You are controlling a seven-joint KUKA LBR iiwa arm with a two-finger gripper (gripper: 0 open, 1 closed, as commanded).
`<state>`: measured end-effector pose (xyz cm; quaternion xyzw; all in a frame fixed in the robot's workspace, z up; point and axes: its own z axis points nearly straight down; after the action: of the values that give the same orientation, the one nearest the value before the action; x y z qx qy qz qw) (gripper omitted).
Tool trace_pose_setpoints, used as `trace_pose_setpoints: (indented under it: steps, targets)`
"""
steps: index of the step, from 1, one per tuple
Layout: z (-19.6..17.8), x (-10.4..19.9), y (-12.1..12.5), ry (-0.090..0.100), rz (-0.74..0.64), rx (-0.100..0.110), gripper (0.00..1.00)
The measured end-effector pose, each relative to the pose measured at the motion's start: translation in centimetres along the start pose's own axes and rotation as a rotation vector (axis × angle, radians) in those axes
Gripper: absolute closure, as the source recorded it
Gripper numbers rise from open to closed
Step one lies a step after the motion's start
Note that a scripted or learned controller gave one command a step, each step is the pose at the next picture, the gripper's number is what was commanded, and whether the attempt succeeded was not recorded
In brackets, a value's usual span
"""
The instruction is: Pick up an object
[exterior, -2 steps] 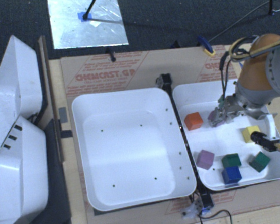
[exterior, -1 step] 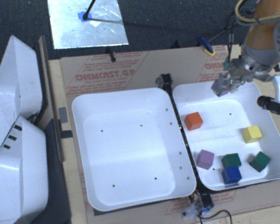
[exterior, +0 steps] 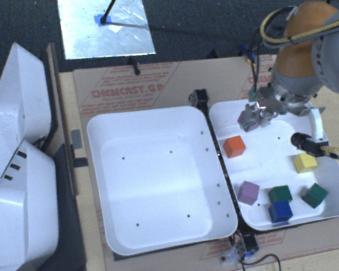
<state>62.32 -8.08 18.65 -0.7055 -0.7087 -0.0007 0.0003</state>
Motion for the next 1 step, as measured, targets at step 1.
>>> trace_pose_setpoints:
  steps: [1]
  targets:
    - [0.01,5.45,-3.58,0.000,0.000,0.000,1.00]
